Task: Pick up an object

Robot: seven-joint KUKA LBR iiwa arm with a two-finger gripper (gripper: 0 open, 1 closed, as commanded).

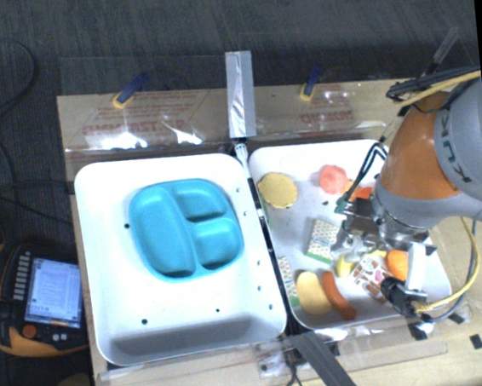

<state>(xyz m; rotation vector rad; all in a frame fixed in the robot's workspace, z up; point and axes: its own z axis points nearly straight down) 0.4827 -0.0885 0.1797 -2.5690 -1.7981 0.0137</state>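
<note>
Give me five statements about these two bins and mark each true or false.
1. A blue divided tray lies in the left bin. True.
2. The round yellow waffle-like piece sits in the left bin. False: it lies in the right bin, near the top left corner.
3. The arm hangs over the right bin. True.
4. The pink piece lies inside the blue tray. False: it is in the right bin, by the arm.
5. The hand is low among the small toys in the right bin. True.
</note>
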